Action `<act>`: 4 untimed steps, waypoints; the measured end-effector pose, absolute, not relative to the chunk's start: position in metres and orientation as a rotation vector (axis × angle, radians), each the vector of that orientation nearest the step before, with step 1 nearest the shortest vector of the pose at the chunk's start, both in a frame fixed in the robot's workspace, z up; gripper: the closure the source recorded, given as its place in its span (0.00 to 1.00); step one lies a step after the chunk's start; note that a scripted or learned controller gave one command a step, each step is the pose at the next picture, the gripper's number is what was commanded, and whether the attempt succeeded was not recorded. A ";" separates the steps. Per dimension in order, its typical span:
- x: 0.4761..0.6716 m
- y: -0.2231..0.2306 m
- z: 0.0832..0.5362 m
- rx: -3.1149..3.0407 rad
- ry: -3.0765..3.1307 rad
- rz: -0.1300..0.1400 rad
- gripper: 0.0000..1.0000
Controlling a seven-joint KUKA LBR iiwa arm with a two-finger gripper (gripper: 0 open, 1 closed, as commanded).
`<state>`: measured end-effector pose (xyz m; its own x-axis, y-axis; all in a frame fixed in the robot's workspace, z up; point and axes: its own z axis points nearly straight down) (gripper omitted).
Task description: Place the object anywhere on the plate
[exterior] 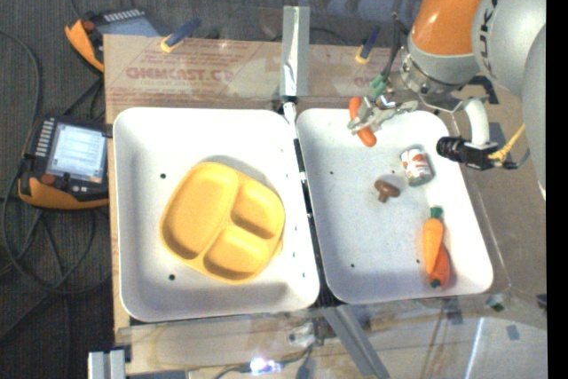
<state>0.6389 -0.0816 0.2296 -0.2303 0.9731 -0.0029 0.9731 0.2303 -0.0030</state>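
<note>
A yellow plate (224, 220) with three compartments lies in the left bin (142, 133). In the right bin (342, 244) are a small can (415, 165) on its side, a small brown mushroom-shaped piece (386, 188), and an orange carrot (433, 248) near the right wall. My gripper (360, 122) hangs over the right bin's far left corner. Its two orange-tipped fingers (366, 137) stand apart and open, with nothing between them. The can and the brown piece lie a little to the right of the gripper and nearer the front.
A metal divider rail (293, 58) runs between the bins at the back. A cardboard sheet (195, 75) lies behind the left bin. A handheld pendant (71, 160) sits on the floor to the left, with cables around it.
</note>
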 end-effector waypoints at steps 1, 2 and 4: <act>0.630 0.001 0.183 1.832 2.555 -0.003 1.00; 0.584 0.079 0.183 1.703 2.643 -0.002 1.00; 0.570 0.096 0.109 1.721 2.614 0.010 0.00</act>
